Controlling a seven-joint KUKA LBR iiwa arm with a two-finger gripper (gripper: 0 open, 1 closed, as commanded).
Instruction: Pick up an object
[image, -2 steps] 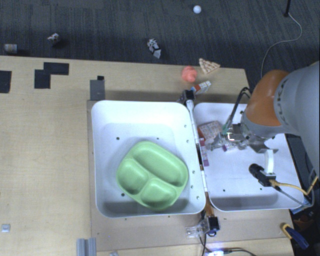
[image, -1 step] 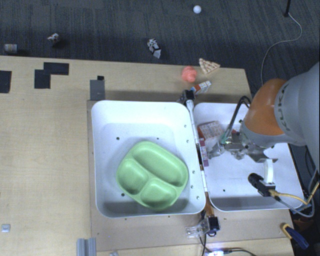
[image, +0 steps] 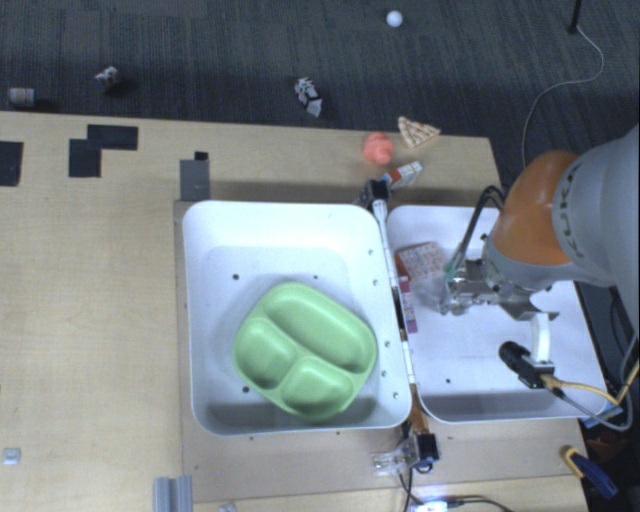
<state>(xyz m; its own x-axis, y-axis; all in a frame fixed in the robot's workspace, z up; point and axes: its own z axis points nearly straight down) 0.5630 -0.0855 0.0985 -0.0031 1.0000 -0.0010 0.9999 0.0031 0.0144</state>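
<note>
Right now my gripper (image: 452, 292) hangs low over the right bin (image: 480, 395), near its left wall, and I cannot tell if it is open or shut. A small reddish packet (image: 420, 262) lies flat in that bin, just beside my gripper on its upper left, maybe touching it. A green divided plate (image: 305, 348) sits in the left bin (image: 215, 290), well apart from me.

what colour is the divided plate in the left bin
Light green: the three-compartment plastic plate shows best in the camera view.
</note>
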